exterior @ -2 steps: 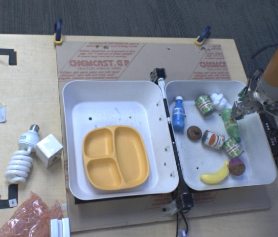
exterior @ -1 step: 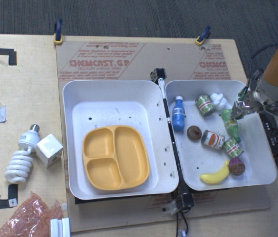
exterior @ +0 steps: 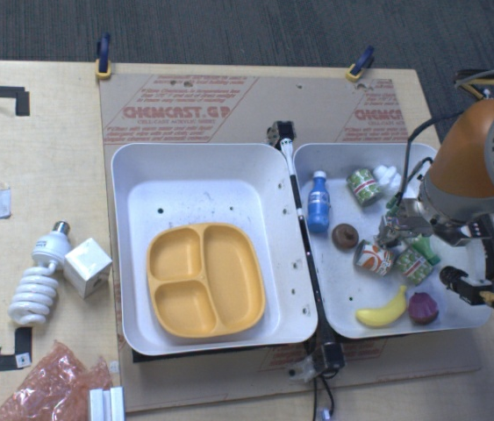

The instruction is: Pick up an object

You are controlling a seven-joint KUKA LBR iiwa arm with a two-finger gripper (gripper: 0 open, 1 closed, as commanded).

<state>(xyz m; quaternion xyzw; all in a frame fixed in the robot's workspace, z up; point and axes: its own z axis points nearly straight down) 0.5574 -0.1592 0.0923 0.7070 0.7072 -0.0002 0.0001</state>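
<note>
Fingers [exterior: 394, 233], grip state unclear, hover just above the red-and-white can [exterior: 372, 258] in the right bin [exterior: 339, 318].

Faded red print reading "CHEMCAST G P" repeats across the brown protective sheet [exterior: 185, 103] under the two bins, with smaller illegible lines beneath. Labels on the blue bottle [exterior: 318, 203] and cans are too small to read.

Pale wooden bench [exterior: 36, 174] under brown board [exterior: 194, 103], dark grey carpet [exterior: 229, 11] beyond.
</note>
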